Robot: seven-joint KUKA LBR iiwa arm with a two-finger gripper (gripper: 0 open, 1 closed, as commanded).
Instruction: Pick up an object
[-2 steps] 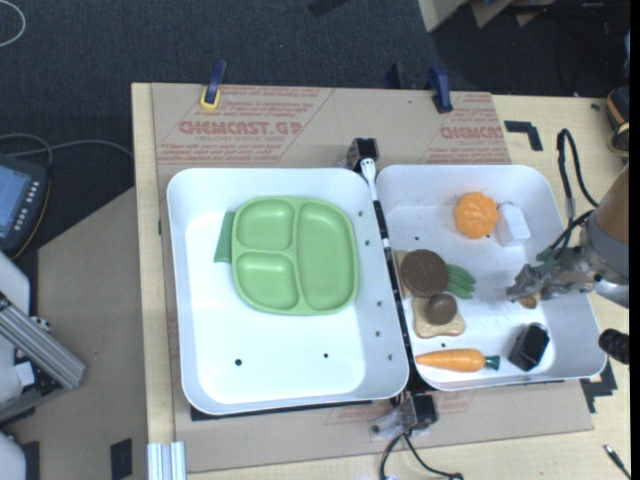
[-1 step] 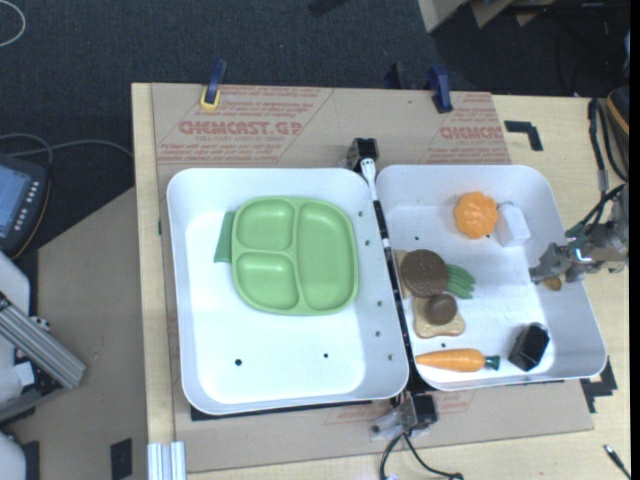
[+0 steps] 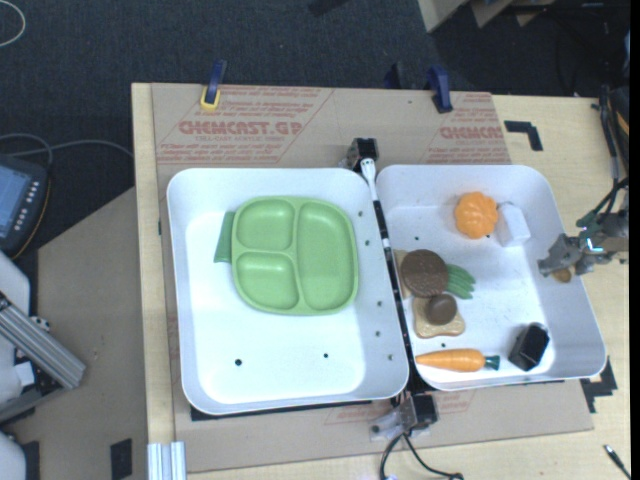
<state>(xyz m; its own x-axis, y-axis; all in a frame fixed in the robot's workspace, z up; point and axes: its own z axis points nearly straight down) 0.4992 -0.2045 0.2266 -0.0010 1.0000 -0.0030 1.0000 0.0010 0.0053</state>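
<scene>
Across the middle, a pale brown paper-faced board with red lettering (image 3: 300, 118). Clipped to the board's far edge, a small yellow clamp (image 3: 212, 90) towards the left and a blue clamp (image 3: 438, 88) towards the right. Left of the board, a dark handheld pendant with a lit screen (image 3: 18, 203), and nearer, a ribbed silver aluminium rail (image 3: 40, 346). Beyond the board, dark blue carpet (image 3: 150, 18).

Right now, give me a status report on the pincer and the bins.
Pincer at right bin's right rim, holding nothing visible. Orange, carrot, black block all lying loose. Green tray in left bin.
</scene>
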